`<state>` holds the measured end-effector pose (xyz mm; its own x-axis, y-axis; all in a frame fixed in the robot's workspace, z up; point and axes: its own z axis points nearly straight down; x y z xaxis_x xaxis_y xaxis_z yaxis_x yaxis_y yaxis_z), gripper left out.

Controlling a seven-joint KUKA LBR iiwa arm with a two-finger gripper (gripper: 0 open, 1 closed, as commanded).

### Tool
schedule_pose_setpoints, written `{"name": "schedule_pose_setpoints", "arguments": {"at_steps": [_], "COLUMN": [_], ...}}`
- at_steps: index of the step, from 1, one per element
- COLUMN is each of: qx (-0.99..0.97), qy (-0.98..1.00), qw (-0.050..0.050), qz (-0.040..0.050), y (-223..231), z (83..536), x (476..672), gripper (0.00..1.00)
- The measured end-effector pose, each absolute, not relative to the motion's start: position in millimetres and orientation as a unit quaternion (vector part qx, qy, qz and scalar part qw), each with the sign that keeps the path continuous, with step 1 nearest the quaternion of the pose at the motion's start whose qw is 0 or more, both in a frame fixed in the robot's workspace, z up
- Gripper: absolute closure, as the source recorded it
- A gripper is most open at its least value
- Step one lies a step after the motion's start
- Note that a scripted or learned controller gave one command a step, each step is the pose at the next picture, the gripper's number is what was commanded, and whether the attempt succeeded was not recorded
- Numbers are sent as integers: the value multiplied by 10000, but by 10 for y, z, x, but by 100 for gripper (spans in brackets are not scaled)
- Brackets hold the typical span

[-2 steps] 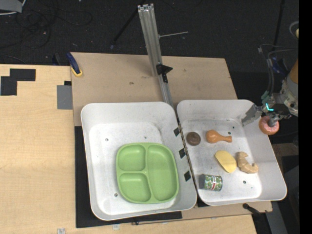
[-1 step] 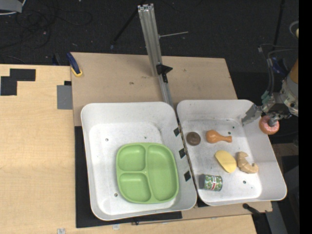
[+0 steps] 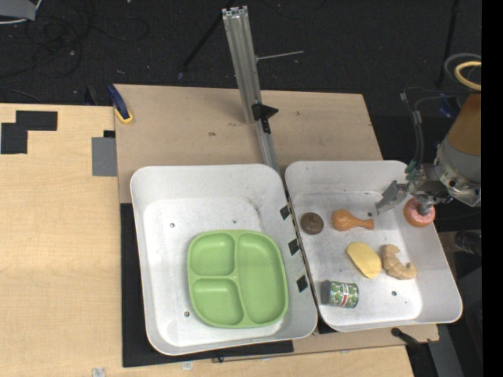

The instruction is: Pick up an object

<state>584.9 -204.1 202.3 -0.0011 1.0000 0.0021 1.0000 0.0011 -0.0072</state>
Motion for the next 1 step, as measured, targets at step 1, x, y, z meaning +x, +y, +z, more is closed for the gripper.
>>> {"name": "schedule_pose_setpoints", "arguments": {"at_steps": [1], "qx": [-7069], "qy": [-7073], "qw": [40], "qz": [20], "y": [-1975], "z": [1385], "x": [5842], "gripper": [0]}}
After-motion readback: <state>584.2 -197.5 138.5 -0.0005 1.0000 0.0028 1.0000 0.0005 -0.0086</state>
